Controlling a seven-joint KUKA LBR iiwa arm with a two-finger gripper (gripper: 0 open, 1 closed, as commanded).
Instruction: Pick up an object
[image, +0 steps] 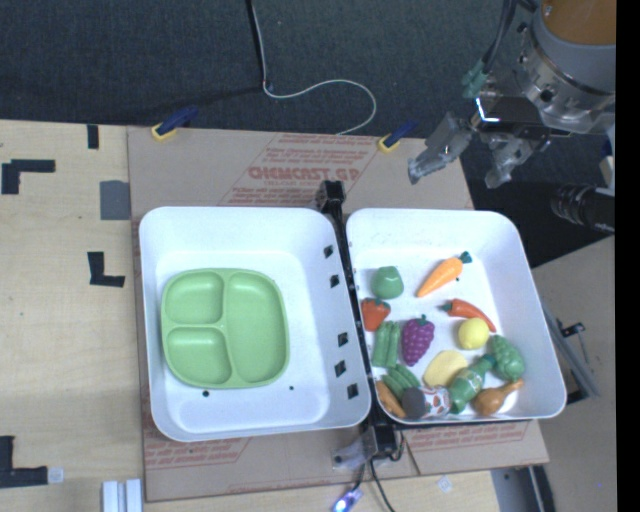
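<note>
The approach is judged barely begun: the grey two-finger gripper (468, 150) is held spread and empty above the bench, and a descent onto the orange plastic carrot (441, 276) in the right white bin (524, 262) is called for.

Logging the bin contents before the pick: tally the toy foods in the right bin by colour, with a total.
Orange: 2, carrot and a piece by the divider
Red: 1, chilli
Purple: 1, grapes
Yellow: 2, lemon, a lower piece
Green: 5, roughly; the corner pile overlaps
Brown: 2
Total: about 13
</note>
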